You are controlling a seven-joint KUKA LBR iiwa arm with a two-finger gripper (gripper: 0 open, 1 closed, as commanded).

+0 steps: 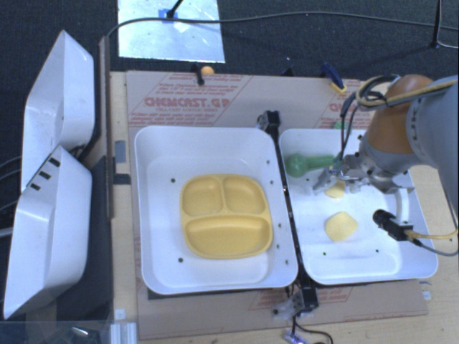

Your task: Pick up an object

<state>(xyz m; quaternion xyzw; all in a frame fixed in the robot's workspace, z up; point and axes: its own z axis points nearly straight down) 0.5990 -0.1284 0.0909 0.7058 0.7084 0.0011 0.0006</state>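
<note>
Camera view puts my claw [336,180] low in the right bin [358,267], right on top of a small pale yellow piece [335,190] that peeks out just beneath it. Whether I'm released or clenched, I cannot tell; the metal there is a blur from this angle, and nothing shows that piece between my tips, so I won't call it held. Just beyond my claw toward the divider lies a green object [305,165], its rounded end near the bin wall and its handle running back toward me, close to touching. Nearer the camera, apart from my claw, sits a bigger yellow lump [341,226]. Across the divider, the left bin [165,264] carries a yellow divided plate [226,216], well away from me. Here's the worry: the small piece is low and rounded, so my tips could ride over it and come up bare. The green handle is so close that a closing stroke might nudge it or pinch both things. And the cable [401,228] hanging off my wrist could drag the yellow lump.
</note>
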